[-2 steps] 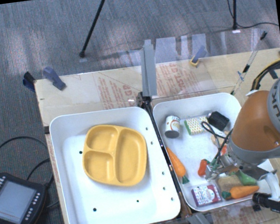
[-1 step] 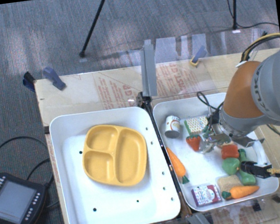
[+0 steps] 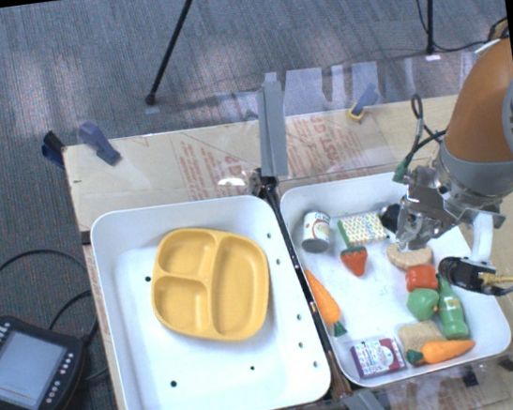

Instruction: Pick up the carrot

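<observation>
Overhead, the gripper (image 3: pixel 412 236), its opening impossible to tell, hovers above a biscuit (image 3: pixel 409 254), well apart from the carrot (image 3: pixel 324 301) by the bin wall (image 3: pixel 292 242), so it may grab wrongly.

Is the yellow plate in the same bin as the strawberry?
No, the yellow plate lies in the left bin, while the strawberry lies in the right bin among the other toy food.

Left white bin (image 3: pixel 123 265) has a yellow plastic three-compartment plate (image 3: pixel 213 283) in it. Right white bin (image 3: pixel 370 200) is crowded: small tin can (image 3: pixel 316 231), toy strawberry (image 3: pixel 355 259), green-patterned box (image 3: pixel 362 228), green bottle (image 3: pixel 452 312), red packet (image 3: pixel 376 357). Teach pendant (image 3: pixel 20 373) on the floor, far left.
</observation>
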Robot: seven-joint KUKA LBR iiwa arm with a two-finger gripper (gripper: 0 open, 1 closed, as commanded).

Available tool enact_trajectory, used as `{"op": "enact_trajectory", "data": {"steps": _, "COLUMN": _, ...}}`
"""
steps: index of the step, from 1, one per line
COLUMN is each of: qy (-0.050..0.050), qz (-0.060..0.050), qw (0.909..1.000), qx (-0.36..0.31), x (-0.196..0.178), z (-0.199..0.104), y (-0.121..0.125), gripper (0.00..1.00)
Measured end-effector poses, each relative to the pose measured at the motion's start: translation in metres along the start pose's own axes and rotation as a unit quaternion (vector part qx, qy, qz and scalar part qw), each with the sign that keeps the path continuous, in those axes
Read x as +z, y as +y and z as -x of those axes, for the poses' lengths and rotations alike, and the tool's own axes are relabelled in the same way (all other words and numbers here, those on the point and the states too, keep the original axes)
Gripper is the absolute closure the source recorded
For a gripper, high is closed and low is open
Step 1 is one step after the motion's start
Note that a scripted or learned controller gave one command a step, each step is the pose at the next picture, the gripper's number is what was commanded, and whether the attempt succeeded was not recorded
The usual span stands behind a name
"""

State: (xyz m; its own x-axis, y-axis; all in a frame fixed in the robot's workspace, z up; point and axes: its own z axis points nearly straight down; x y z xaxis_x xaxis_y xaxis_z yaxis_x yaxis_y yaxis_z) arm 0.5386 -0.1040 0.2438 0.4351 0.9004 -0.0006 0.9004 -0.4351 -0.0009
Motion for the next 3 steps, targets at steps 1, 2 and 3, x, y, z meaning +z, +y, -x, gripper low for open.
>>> {"op": "enact_trajectory", "data": {"steps": 1, "qy": -0.002, "qz": -0.004, "qw": 0.991, "qx": 0.134, "x": 0.06, "z": -0.057, "y": -0.047, "gripper": 1.0}}
{"op": "enact_trajectory", "data": {"steps": 2, "qy": -0.002, "qz": -0.003, "qw": 0.9294, "qx": 0.369, "x": 0.059, "z": -0.057, "y": -0.035, "gripper": 1.0}}
{"op": "enact_trajectory", "data": {"steps": 3, "qy": -0.002, "qz": -0.002, "qw": 0.8963, "qx": 0.443, "x": 0.031, "z": -0.076, "y": -0.024, "gripper": 1.0}}
